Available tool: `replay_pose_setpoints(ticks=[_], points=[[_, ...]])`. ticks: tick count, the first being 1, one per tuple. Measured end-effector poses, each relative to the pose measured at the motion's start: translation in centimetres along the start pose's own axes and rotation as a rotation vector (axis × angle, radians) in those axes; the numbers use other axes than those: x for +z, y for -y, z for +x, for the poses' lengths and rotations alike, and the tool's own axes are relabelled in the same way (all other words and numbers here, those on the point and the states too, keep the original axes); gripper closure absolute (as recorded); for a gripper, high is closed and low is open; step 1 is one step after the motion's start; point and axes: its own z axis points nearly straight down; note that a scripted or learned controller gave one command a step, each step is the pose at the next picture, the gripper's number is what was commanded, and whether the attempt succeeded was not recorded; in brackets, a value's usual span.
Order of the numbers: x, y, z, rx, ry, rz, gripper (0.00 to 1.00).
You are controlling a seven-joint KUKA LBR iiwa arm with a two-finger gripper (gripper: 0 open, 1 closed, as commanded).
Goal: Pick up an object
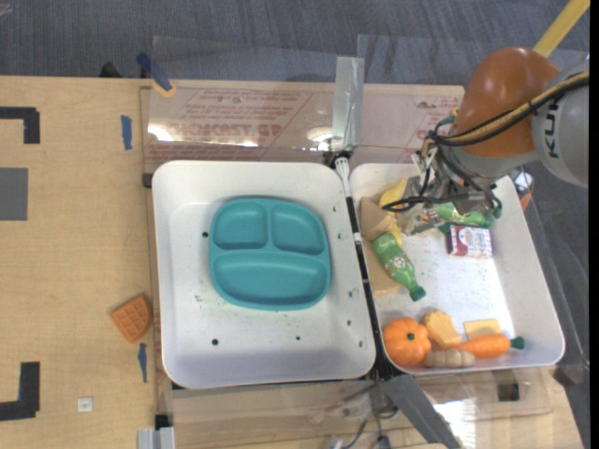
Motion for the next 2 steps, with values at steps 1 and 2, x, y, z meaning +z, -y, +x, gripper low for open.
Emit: replay_pose_setpoints(ticks=[1, 2], points=[[-12.8, -8.9, -4.8, 0.194, -0.005, -0.004, 1.00], [-9.9, -1.4, -2.3, -0.252, -0.020, -0.008, 1.00]])
